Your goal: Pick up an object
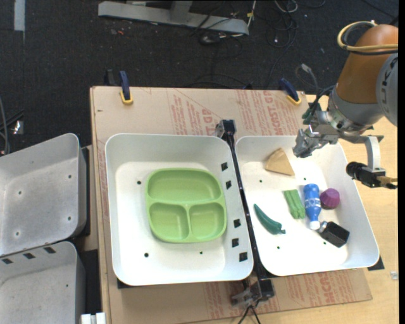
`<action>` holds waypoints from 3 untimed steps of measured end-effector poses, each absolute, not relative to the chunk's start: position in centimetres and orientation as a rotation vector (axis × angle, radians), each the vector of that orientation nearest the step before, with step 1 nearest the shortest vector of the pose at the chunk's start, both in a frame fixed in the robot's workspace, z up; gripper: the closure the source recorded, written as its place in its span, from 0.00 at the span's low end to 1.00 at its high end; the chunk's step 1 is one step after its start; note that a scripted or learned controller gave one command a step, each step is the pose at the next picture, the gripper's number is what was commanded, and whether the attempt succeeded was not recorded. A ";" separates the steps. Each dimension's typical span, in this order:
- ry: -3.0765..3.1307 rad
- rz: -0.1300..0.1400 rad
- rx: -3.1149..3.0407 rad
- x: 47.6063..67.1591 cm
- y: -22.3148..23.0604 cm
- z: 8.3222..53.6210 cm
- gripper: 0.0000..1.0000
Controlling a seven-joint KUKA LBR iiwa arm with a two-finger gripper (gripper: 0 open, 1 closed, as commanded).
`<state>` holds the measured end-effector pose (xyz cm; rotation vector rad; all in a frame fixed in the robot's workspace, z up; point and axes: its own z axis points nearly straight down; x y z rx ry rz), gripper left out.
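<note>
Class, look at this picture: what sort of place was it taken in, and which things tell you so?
Probably a robotics lab or test bench. A robot arm reaches over two white bins clamped to a board, cables trail across the dark floor, and one bin holds assorted small objects.

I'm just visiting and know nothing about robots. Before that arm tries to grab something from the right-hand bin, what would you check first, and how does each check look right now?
1. Things to pick are in the right bin: ok. A tan wedge, green pepper, green block, blue bottle, purple ball and black block lie there.
2. Gripper is over that bin: ok, at its upper edge beside the tan wedge.
3. Gripper is free of any load: cannot tell.
4. Nearest target stands apart: ok, the wedge lies alone.
5. Other targets are separated: not ok, bottle, ball and green block crowd together.
</note>
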<state>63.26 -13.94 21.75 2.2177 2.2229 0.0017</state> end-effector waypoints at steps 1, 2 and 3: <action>2.227 0.002 2.214 64.3 -9.0 21.9 1.00; 2.228 0.001 2.215 64.0 -4.7 22.2 1.00; 2.230 0.000 2.214 63.8 1.6 22.1 1.00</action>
